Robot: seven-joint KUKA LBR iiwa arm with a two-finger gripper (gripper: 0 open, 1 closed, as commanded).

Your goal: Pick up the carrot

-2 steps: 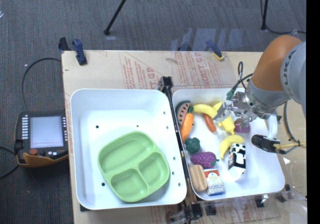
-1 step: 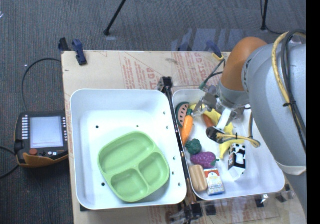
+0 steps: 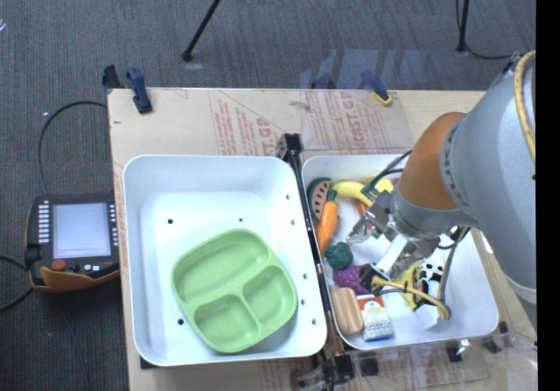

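We see the carrot [image 3: 327, 223] lying in the right bin [image 3: 486, 310], close against its left wall, its green top toward the far end beside a watermelon slice [image 3: 318, 191] and its orange tip pointing toward us. Just below the tip sits a green broccoli piece [image 3: 339, 254], then a bunch of purple grapes [image 3: 347, 276], a tan bread roll [image 3: 347, 310] and a small white carton [image 3: 376, 318] near the front wall. A yellow banana [image 3: 352, 191] curves along the far side of the bin. The arm reaches in from the right, its orange band above the wrist, and the claw [image 3: 378, 251] hangs over the middle of the right bin, to the right of the carrot and apart from it; we cannot tell whether the claw stands open or closed, and nothing is seen in its grasp. The left bin [image 3: 144, 205] holds a green divided plate [image 3: 234, 289]. Both bins rest on the tabletop [image 3: 210, 122].
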